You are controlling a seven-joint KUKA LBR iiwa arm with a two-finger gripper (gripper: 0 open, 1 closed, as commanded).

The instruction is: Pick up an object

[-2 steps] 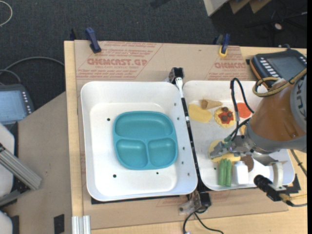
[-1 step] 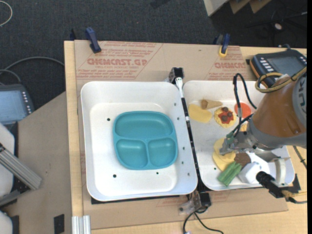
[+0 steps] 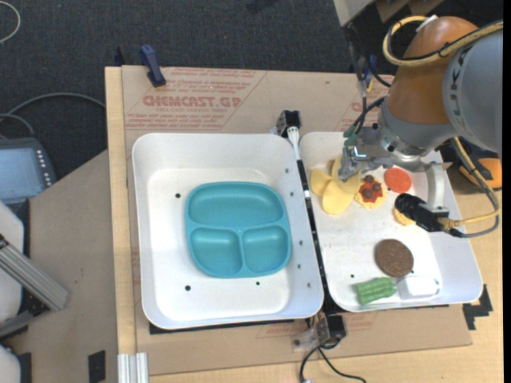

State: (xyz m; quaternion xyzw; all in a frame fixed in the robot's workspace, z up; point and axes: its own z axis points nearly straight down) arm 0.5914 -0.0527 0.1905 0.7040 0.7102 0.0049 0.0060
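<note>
My gripper (image 3: 350,166) hangs low over the far left part of the right bin (image 3: 351,246). Right below it lie pale yellow pieces (image 3: 335,199), one of them (image 3: 320,182) against the bin's left wall. A small red and dark toy (image 3: 370,190) sits just right of the gripper, and an orange-red disc (image 3: 398,179) lies beyond that. Nearer the front are a brown round cookie (image 3: 394,257), a green piece (image 3: 375,290) and a white block (image 3: 419,286). Nothing visibly rests in the gripper.
The left bin (image 3: 152,214) holds a teal divided plate (image 3: 237,228) in its middle. A black-edged divider (image 3: 303,190) runs between the two bins. The grey and orange arm (image 3: 431,78) covers the right bin's far right corner.
</note>
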